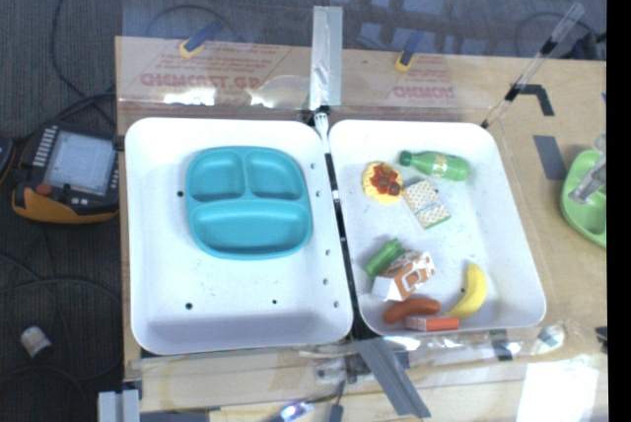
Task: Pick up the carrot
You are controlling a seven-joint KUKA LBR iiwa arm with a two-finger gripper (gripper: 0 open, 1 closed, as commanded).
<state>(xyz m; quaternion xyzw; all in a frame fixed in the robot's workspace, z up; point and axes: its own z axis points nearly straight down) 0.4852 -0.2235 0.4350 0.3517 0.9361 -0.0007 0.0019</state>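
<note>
Dark grey carpet (59, 16) lay all around the bench (237, 80), and some thin wires ran over it. I saw the brown bench top from above, with a shiny grey strip (326, 55) stuck down its middle at the far side.

Two white bins sat on it, side by side and touching. The left bin (158, 312) held a big blue plate (248, 201) with three parts. The plate sat near the middle of that bin.

The right bin (513, 243) held all the little toys. On the floor, left of the bench, lay a hand box with a grey screen (69, 174). At the right edge of the bench sat something bright green (584, 198) with a grey bit on it. I could not tell what it was.

In the right bin, a green bottle (434, 164) lay on its side at the far end. Just beside it was a round yellow and red toy (382, 180). A small dotted packet (426, 203) lay close by them. Nearer to me, a green toy (385, 257) touched a white and orange box (406, 274). A yellow banana (473, 290) curved along the right side.

A red sausage (409, 310) lay by the near wall. The carrot (439, 322), as best I could make out, was the small orange stick lying flat against that near wall. It was just beside the sausage and close to the low end of the banana.

I could not tell how wide the pincer was. Nothing was touching the carrot.
</note>
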